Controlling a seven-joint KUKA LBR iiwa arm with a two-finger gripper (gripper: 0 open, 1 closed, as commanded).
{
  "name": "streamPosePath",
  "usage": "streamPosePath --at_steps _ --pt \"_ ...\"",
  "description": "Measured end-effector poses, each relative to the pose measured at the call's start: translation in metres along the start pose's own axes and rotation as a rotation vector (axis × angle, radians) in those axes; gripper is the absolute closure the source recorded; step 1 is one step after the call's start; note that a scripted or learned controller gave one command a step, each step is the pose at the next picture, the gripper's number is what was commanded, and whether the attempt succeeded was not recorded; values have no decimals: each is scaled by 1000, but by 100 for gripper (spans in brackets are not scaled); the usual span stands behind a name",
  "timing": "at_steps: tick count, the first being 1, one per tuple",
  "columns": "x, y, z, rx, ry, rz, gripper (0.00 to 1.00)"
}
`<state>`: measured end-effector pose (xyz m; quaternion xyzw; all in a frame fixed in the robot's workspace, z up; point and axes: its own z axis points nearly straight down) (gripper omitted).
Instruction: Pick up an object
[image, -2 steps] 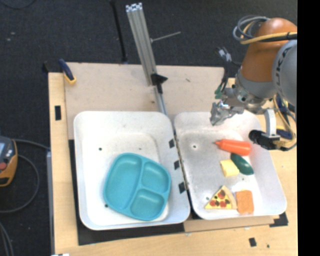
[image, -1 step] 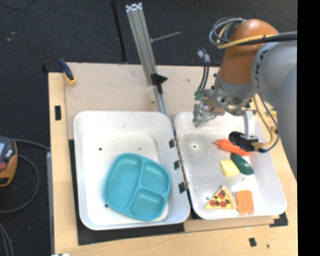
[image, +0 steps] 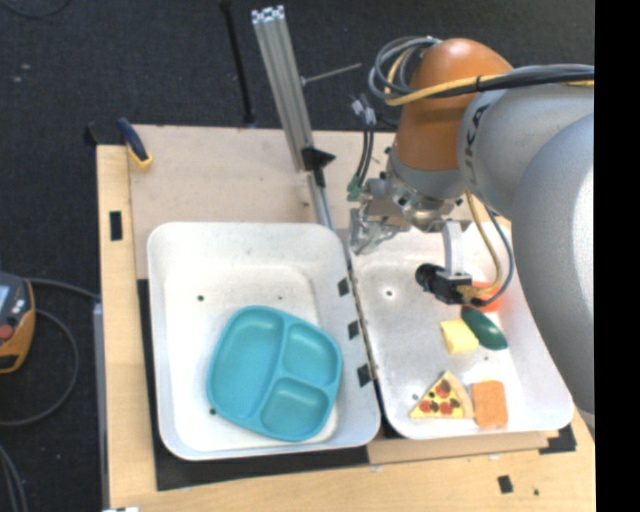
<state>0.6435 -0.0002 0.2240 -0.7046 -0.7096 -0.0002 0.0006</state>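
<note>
- The gripper (image: 368, 232) hangs over the top edge of the right bin (image: 400, 300).
- A blue plate (image: 275, 372) lies in the left bin (image: 190, 260).
- A toy pizza slice (image: 441, 398) lies in the right bin.

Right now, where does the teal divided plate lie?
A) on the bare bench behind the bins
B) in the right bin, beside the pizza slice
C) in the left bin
C: the teal divided plate rests on the floor of the left bin, while the pizza slice lies in the right bin.
</note>
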Motion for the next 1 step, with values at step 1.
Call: streamPosePath --at_steps 1 --pt "55 5 5 -2 -1 0 100"
